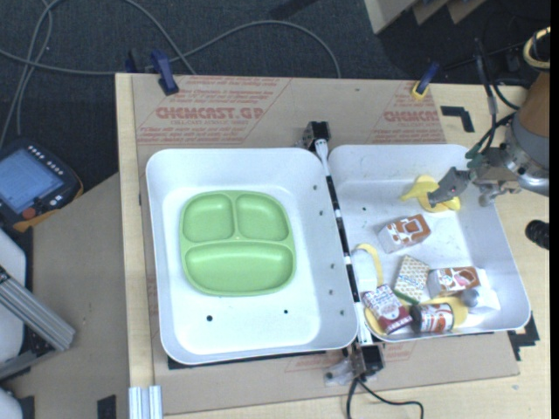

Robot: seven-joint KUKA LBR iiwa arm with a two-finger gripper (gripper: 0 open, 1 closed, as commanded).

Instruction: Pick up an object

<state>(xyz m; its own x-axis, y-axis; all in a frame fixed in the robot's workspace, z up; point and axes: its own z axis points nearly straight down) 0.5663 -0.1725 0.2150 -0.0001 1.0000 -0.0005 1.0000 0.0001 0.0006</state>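
Inside left bin [166, 234] a green divided plate [237, 242]; right bin [502, 234] with snack packets [407, 230], gripper [456, 188] fingers apart

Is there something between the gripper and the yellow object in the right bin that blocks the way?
Nothing visible blocks it. The gripper is already right at the yellow object, near the far side of the right bin. The small cartons and the can lie nearer the camera, away from this path.

A green divided plate [236, 243] is seen in the left white bin [166, 260], at frame centre-left. A blue-screened device [31, 182] is placed at the left edge, and grey cables [218, 33] are laid across the dark floor [79, 77] above the table [140, 365].
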